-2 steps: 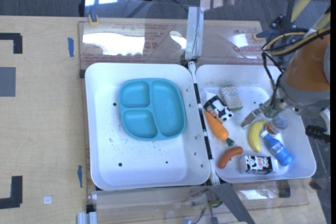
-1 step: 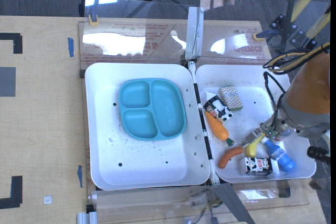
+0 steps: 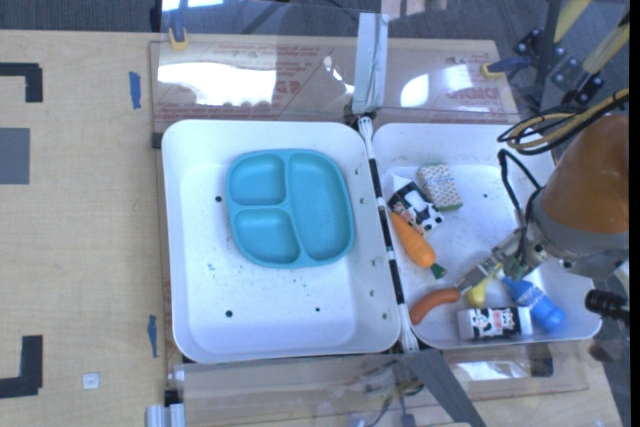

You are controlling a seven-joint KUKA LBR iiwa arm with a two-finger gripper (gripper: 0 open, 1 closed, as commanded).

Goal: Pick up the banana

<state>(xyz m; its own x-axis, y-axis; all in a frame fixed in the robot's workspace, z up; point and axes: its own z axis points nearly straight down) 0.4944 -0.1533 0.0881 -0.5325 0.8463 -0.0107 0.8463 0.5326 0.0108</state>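
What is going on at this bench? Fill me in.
A grey KUKA arm reaches in from the right over the right bin, with its gripper low among the toys at the bin's front. Near it lie a small yellow banana, a blue bottle, an orange-red sausage, a carrot and a small cow-print carton. Nothing looks lifted yet. The left bin holds a blue divided plate.

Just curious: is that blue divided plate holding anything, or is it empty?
Empty. The blue divided plate in the left bin shows bare compartments.
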